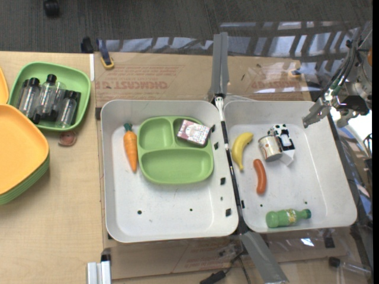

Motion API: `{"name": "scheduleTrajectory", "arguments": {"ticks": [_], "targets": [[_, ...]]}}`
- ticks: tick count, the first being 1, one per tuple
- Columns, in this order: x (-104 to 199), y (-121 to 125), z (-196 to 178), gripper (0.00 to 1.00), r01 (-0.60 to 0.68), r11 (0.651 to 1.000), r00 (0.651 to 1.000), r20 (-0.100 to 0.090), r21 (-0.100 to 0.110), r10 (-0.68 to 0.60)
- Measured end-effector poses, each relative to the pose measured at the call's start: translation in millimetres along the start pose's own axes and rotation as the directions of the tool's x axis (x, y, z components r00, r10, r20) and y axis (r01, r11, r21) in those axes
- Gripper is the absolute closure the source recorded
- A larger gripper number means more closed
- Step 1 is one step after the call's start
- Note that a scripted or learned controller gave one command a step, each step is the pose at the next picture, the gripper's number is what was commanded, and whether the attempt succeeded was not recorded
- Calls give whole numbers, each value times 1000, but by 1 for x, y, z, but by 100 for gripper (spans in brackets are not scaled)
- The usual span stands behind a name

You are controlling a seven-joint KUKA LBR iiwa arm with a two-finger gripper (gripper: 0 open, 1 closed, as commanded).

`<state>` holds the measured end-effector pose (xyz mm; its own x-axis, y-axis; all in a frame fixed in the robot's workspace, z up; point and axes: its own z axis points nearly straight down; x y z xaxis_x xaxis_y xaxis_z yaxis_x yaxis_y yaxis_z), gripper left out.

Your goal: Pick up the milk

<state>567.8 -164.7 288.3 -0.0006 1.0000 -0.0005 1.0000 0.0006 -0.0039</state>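
The arm comes in from the right edge of the camera view, high in the frame, showing as pale, blurred metal parts with thin cables running up and to the right. Its claw [317, 112] hangs at the lower-left tip of that cluster — a slim grey piece slanting down and to the left. The claw is small and soft in focus, and nothing shows between its tips.

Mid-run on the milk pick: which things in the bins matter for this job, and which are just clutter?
For the job:
- milk carton, right bin, touching the can
- tool, at the right bin's far right edge

Lying about:
- can
- banana
- sausage
- green bottle
- carrot, left bin
- green divided plate holding a pink packet
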Motion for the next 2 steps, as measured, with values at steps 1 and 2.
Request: {"name": "scheduleTrajectory", "arguments": {"ticks": [1,2], "targets": [[63,5,91,0,-8,1000,1000,0,0,8],[60,42,164,0,102,995,995,2,-10,-102]]}}
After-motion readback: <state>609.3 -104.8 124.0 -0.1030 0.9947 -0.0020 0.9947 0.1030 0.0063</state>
